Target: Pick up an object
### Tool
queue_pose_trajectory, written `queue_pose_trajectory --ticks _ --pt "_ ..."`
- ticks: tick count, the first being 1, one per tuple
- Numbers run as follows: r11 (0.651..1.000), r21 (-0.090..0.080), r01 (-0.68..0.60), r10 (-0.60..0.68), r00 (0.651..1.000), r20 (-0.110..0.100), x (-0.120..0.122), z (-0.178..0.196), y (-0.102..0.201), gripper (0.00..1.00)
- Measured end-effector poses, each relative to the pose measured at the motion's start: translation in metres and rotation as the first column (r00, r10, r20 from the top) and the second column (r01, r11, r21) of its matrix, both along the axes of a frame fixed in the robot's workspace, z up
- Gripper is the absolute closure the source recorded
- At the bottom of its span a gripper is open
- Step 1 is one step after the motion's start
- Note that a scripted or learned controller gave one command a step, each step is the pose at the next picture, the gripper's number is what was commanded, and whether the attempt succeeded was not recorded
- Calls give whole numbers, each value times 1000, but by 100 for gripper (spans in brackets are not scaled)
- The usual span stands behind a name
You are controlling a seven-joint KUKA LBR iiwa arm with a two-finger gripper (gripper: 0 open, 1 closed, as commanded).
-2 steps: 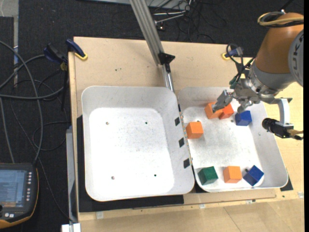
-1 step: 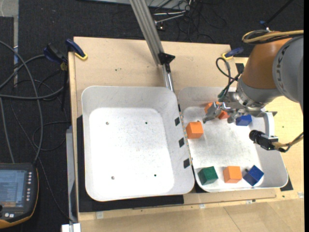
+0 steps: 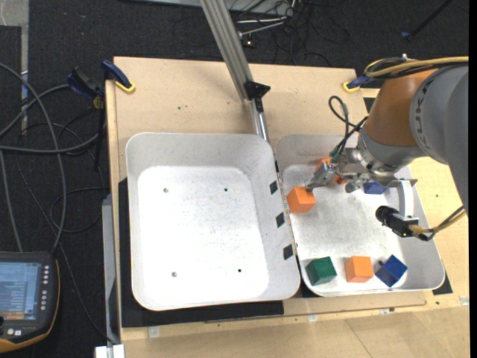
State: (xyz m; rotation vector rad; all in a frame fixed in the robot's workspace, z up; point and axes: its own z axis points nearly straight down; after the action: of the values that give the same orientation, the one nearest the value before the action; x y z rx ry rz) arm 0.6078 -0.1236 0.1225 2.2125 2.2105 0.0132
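Observation:
My gripper (image 3: 326,173) hangs over the back left part of the right bin (image 3: 344,226), under the grey arm with its orange band. An orange block (image 3: 301,199) lies just in front and to the left of the gripper, near the bin's left wall and apart from it. Along the bin's front edge sit a green block (image 3: 322,269), a second orange block (image 3: 358,268) and a blue block (image 3: 390,270). A small blue object (image 3: 373,189) peeks out from under the wrist, mostly hidden.
The left bin (image 3: 197,215) stands beside the right one, their walls meeting near black clips (image 3: 282,218). A slanted metal pole (image 3: 231,43) reaches down to the bins' back edge. Cables and a black fitting (image 3: 393,220) hang off the wrist.

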Motion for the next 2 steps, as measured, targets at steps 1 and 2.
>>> queue_pose_trajectory --ticks 1,2 --pt "1000 1 0 0 1000 1 0 9 1 100" --pt "1000 2 -4 4 1000 -8 8 72 1 100"
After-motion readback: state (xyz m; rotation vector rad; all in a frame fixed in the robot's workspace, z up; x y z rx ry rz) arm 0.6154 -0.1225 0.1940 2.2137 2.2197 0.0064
